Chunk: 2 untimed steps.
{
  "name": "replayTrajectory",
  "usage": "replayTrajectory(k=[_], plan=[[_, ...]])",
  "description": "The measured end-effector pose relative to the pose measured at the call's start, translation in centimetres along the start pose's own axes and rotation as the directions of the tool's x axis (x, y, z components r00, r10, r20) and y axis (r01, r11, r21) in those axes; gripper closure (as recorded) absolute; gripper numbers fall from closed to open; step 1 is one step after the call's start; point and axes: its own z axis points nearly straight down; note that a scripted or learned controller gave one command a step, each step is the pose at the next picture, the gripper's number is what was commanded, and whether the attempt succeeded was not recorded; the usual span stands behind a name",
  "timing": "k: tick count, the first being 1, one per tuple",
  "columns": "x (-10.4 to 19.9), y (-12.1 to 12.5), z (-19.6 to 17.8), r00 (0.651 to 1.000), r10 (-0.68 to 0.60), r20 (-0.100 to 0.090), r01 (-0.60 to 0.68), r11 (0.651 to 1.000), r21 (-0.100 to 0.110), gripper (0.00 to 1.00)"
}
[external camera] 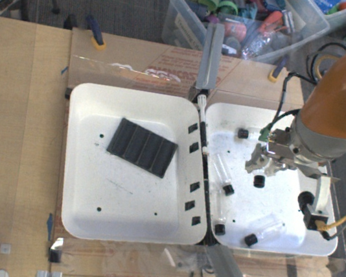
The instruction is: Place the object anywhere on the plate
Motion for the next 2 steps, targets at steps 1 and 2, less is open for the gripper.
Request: replayTrajectory(k=[1,2], plan=[[0.1,4.3,2.4,1.000,-0.002,0.001,0.002,1.000,-0.002,1.00],[1.5,6.3,3.0,1.000,0.012,0.000,-0.012,1.000,-0.002,1.00]])
